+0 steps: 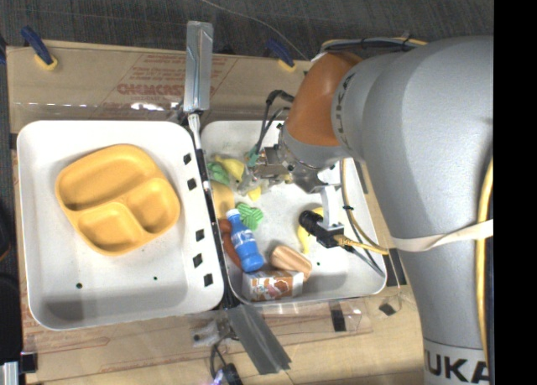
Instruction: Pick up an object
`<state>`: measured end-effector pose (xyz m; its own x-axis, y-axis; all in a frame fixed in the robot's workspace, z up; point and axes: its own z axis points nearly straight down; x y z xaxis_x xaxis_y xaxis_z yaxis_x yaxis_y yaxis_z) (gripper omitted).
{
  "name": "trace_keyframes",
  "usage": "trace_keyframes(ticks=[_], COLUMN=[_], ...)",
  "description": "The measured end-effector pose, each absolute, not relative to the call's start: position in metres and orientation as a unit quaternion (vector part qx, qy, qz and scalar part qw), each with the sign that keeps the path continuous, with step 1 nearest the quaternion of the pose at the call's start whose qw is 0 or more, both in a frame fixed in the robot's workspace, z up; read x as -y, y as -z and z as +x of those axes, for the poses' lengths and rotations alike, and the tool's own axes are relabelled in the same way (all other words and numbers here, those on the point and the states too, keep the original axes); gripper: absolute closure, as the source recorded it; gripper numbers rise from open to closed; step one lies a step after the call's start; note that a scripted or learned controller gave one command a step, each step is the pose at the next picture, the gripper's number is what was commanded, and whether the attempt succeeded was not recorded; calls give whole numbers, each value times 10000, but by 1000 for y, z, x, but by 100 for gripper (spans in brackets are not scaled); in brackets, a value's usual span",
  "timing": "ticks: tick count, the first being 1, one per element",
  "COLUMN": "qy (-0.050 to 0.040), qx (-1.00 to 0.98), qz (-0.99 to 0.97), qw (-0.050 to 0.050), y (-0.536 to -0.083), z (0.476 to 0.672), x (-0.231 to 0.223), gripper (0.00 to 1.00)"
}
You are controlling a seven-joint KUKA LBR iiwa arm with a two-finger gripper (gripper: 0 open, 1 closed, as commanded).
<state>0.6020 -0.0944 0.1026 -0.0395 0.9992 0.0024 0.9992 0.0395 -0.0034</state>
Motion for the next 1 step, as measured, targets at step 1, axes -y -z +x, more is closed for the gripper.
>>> trace_keyframes(ticks=[1], qy=[2], qx=[6545], qz=[-7560], qw=[0], y=[-193], z=[657], x=[34], gripper=[100])
